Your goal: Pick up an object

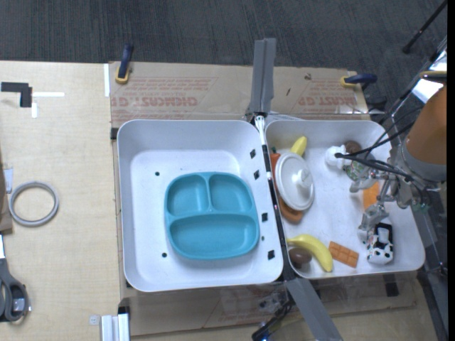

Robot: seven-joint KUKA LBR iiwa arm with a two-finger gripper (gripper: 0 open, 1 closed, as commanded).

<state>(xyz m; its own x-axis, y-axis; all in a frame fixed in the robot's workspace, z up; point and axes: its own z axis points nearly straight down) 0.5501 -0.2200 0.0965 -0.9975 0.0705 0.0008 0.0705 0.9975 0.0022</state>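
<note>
The right bin (320,123) holds several small things. A banana (313,251) lies near its front beside an orange block (343,254) and a dark brown piece (299,260). A white domed lid (295,181) sits on an orange-brown dish at the bin's left wall, with a yellow piece (299,145) behind it. A white and brown object (337,156) lies at the back. My gripper (371,224) hangs at the bin's right side, just above a black-and-white spotted toy (380,251), with an orange piece (370,194) behind it. Cables partly cover the gripper.
The left bin (185,125) holds a blue divided plate (211,215). A grey tape ring (32,203) and scissors (13,298) lie on the wooden bench at far left. A grey bar (263,77) stands upright between the bins at the back.
</note>
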